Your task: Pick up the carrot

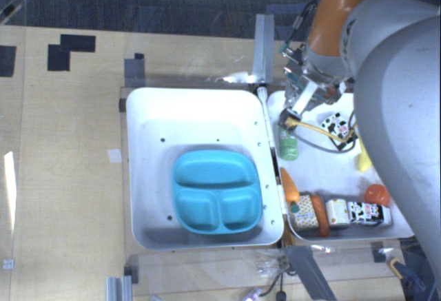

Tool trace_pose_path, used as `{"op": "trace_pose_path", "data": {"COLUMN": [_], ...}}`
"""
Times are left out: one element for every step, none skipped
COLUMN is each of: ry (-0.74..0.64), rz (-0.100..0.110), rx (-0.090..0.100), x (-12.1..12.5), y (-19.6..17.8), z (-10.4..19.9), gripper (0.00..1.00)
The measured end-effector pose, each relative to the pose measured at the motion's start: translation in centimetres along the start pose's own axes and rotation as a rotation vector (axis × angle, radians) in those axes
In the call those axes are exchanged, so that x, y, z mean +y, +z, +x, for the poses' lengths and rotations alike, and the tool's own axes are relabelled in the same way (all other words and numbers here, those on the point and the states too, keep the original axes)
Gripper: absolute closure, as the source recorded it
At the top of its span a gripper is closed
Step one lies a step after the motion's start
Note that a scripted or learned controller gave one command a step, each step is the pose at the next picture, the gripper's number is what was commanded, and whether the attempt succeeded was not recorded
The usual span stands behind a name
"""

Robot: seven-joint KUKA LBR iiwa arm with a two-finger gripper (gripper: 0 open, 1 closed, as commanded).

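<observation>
Bulky grey arm (400,86), orange wrist band (329,7), yellow cable (324,129)

One fixed camera, mounted high, looking down at a slant on the counter (62,175). Both white bins in frame: left bin (145,155) central, right bin (324,234) toward the right edge. Arm (393,86) enters from right, looming close to lens.

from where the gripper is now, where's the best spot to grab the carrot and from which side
Grip the carrot across its thicker middle, coming straight down. It lies flat against the right bin's left wall, pointing up the view, so fingers probably close best from its two ends' sides, along the wall. The gripper hovers farther back.
</observation>
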State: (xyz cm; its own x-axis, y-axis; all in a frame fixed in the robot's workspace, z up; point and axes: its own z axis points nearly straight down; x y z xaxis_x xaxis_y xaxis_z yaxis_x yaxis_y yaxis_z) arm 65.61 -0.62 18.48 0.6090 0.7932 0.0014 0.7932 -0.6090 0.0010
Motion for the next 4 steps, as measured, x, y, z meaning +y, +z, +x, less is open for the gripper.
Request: {"op": "trace_pose_path", "data": {"ry": [-0.033,0.089,0.27,0.446], "rz": [-0.003,0.0,-0.003,-0.005], "rx": [0.001,-0.001,0.001,0.005], "x": [4.1,4.6,6.8,3.8], "y": [-0.2,6.0,-0.4,9.6], "z": [-4.1,-6.3,-10.4,-7.2], "gripper": [1.0,1.0,1.0,1.0]}}
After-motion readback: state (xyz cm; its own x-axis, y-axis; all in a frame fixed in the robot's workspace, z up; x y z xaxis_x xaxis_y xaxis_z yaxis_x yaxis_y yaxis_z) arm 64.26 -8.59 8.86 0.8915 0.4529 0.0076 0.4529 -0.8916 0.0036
